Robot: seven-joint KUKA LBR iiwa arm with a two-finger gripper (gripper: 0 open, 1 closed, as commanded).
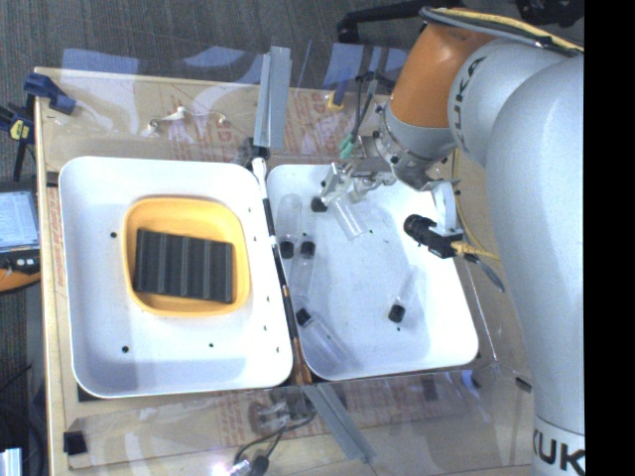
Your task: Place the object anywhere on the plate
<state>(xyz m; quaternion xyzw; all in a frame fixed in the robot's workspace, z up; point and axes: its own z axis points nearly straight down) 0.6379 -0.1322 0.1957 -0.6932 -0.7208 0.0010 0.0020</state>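
On the arm's base at lower right, "KU" lettering [558, 452]; hand [340, 194] over the right bin [437, 335], grip unclear.

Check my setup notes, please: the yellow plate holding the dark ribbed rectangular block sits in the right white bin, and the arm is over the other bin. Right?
One slip: the yellow plate with the dark ribbed rectangular block sits in the left white bin, as the camera view shows. The arm is over the other, right bin.

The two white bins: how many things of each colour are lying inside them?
Yellow plate: 1
Dark ridged block, on the plate: 1
Small black caps, in the right bin: 5
Total: 7
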